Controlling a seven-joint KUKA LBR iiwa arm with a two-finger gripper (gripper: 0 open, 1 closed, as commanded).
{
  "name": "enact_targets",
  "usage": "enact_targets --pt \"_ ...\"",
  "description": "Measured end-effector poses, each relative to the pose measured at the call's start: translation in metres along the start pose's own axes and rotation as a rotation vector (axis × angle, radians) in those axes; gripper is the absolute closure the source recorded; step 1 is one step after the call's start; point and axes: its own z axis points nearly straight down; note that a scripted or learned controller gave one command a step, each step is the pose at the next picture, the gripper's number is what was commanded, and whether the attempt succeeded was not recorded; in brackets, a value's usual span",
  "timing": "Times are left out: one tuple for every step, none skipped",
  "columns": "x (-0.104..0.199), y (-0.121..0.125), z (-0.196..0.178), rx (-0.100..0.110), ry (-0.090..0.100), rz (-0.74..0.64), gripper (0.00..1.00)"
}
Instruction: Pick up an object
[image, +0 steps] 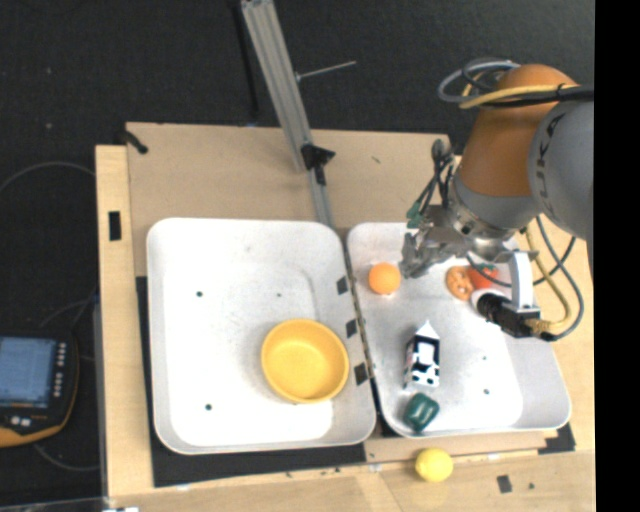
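**Inspection: gripper over the right bin, nothing seen between my fingers**

My arm (520, 140) enters from the upper right of the frame, its orange band sitting above the wrist. My gripper (418, 255) hangs over the upper part of the right bin (540, 395), right of centre in the picture. From this angle I cannot tell whether my fingers stand wide or narrow; the dark fingertips merge with the wrist hardware. No object is visible between them.

Objects in the right bin:
- An orange ball (383, 279) lies just to the left of my gripper, near the bin's upper left corner. Whether my fingers touch it cannot be judged.
- A reddish-orange object (459, 283) lies just right of my gripper, partly hidden under my wrist and cabling.
- A small black-and-white carton (423, 360) lies near the middle of the bin, below my gripper and apart from it.
- A dark green object (421, 411) lies just below the carton, at the bin's lower edge.

Left bin (200, 260): a yellow bowl (304, 360) sits upright in its lower right part, close to the divide between the two bins.

Outside the bins: a yellow ball (433, 465) rests on the bench (230, 170) at the lower edge of the frame, just below the right bin.
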Motion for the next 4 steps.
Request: enact_targets --pt "0.044 0.011 -0.005 0.0 0.0 0.0 1.0" --pt "0.082 0.037 -0.007 0.001 -0.001 0.0 1.0" --pt "0.135 0.058 -0.011 -0.002 0.0 -0.004 1.0" --pt "0.131 0.057 -0.011 0.001 -0.003 -0.001 0.0"
